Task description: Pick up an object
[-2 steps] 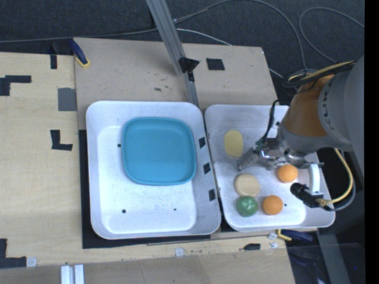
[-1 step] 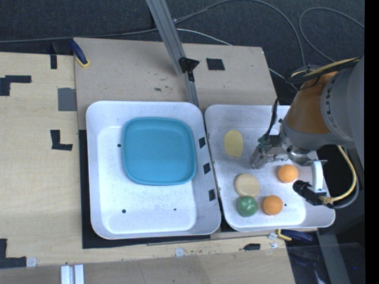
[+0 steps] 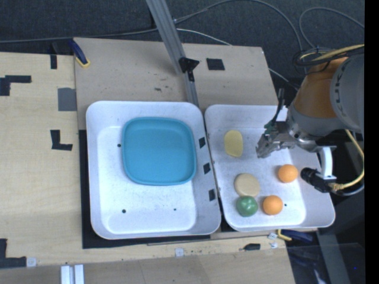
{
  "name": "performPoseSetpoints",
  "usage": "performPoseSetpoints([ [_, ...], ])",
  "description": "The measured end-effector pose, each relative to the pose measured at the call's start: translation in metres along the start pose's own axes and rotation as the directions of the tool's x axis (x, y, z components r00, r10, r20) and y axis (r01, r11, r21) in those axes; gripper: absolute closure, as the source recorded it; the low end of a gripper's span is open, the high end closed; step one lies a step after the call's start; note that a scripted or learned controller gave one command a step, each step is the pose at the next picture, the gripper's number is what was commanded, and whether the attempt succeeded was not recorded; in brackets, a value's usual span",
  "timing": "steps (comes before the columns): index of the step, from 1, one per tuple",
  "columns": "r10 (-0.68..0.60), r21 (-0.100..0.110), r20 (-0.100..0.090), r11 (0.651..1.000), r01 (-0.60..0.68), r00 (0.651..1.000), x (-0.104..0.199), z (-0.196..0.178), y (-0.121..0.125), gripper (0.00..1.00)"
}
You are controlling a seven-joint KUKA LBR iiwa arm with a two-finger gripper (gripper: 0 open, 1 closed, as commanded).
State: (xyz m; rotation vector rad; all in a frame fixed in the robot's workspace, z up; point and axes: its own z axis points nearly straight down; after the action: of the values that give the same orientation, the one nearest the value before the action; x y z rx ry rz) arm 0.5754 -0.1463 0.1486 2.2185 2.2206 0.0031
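Camera view looks down on 2 shallow white bins side by side. The right bin (image 3: pixel 308 218) carries 5 small pieces: a pale yellow oval piece (image 3: pixel 234 143) near its upper left, a beige rounded piece (image 3: pixel 247 184) below it, a green ball (image 3: pixel 247 206) touching the beige piece's lower edge, an orange ball (image 3: pixel 272 205) just beside the green one, and a second orange ball (image 3: pixel 287 173) further up and to the right.

The gripper (image 3: pixel 265 148) hangs over the upper middle of the right bin, coming in from the right on the grey arm (image 3: pixel 349 93) with its orange band (image 3: pixel 317 93). Whether the tool is spread or pressed together cannot be told at this angle, and nothing shows pinched in it.

The yellow oval lies just left of the gripper tip, apart from it. The upper orange ball sits below and right of the tip, near it. The beige piece, green ball and lower orange ball lie further down, well apart from the tool.

The left bin (image 3: pixel 100 218) bears a turquoise square plate (image 3: pixel 159 150), well apart from the gripper.
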Motion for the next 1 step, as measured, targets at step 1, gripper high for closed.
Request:
performPoseSetpoints([
  [1, 0.001, -0.002, 0.0, 1.0, -0.001, 1.0, -0.0032, -0.0617, -0.0021, 1.0],
])
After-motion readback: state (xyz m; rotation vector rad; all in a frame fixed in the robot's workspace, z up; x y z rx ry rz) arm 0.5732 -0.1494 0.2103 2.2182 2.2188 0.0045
